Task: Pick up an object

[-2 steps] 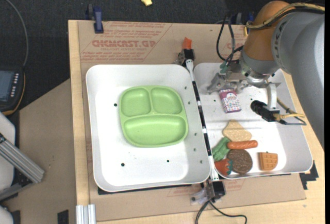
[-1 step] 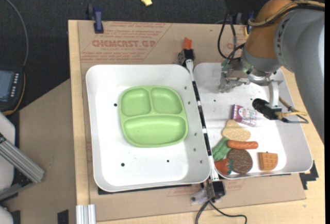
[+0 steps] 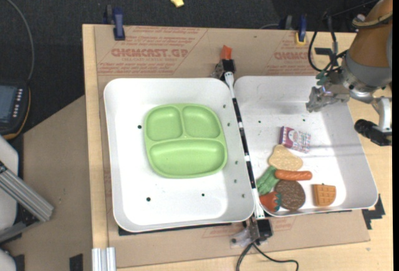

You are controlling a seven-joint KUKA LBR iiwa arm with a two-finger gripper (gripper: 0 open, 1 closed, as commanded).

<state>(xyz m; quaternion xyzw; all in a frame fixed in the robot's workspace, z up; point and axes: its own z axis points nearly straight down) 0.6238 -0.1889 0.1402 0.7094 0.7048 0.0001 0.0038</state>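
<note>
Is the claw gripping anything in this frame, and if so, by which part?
Nothing is held. The claw hangs over bare floor at the far end of the right bin, apart from the food items such as the purple packet.

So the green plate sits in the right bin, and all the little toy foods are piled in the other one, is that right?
Not quite. The camera view shows the green plate in the left bin. The toy foods, such as the waffle and sausage, are in the other one, the right bin, where the end effector is.
</note>
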